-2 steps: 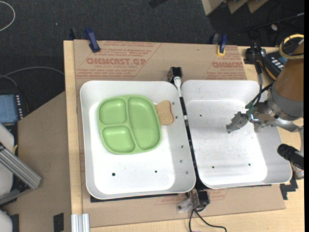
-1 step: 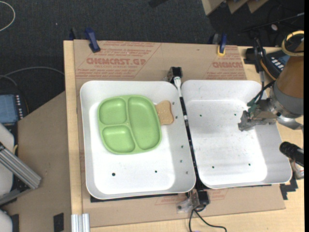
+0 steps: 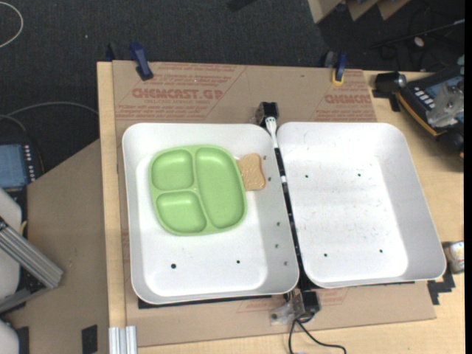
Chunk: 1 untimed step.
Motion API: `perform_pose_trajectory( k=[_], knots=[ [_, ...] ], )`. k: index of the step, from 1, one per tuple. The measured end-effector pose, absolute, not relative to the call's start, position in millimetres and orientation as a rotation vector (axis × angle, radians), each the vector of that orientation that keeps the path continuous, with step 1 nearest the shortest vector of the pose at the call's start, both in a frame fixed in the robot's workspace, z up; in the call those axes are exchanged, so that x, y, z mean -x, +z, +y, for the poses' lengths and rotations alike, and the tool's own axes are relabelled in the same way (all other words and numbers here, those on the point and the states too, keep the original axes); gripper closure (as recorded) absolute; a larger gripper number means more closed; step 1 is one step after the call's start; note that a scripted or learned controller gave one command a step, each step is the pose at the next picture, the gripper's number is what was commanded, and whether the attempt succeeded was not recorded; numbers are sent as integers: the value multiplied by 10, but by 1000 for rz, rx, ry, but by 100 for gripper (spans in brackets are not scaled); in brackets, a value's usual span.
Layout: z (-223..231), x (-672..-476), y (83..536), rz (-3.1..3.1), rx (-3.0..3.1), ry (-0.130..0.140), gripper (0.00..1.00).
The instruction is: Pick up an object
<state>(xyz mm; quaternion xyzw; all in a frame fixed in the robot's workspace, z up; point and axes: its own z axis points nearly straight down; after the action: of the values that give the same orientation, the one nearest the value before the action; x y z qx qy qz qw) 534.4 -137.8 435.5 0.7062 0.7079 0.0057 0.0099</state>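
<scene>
A light green divided plate [image 3: 197, 190] with three compartments lies in the upper left part of the left bin [image 3: 206, 268]. A small tan, sponge-like piece [image 3: 253, 172] rests against the plate's right edge, close to the divide between the bins.
The right bin [image 3: 354, 205] sits beside the left one on a cardboard-covered bench [image 3: 192, 87]. Blue clamps [image 3: 140, 60] hold the board's far edge. A black and yellow device [image 3: 428, 98] lies at the far right, and cables hang at the front.
</scene>
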Motion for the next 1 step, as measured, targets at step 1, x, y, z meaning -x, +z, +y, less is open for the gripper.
perform_pose_trajectory(
  k=[1],
  knots=[
    [-1107,-5127,3467,2229,-2225,-7,100]
  ],
)
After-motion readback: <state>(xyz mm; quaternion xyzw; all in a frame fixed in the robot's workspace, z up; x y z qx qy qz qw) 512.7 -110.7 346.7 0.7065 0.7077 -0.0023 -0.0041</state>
